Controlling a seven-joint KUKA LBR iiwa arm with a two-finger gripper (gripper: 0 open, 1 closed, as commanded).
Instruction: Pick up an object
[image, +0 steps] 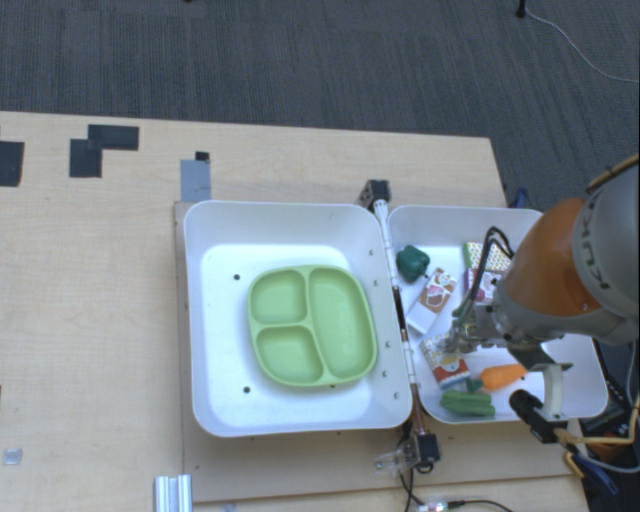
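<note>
Hovering my gripper (462, 335) beside the orange carrot (502, 377), finger state I cannot tell; the small packet (447, 362) beneath looks light, slippery, best pinched edgewise.

We can read no text anywhere. The small printed packets (437, 296) in the right bin (590, 395) carry red and white markings, but these are too small and blurred for us to make out.

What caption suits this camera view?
Arm reaching into the cluttered right bin; green tray sits in the left bin.
</note>
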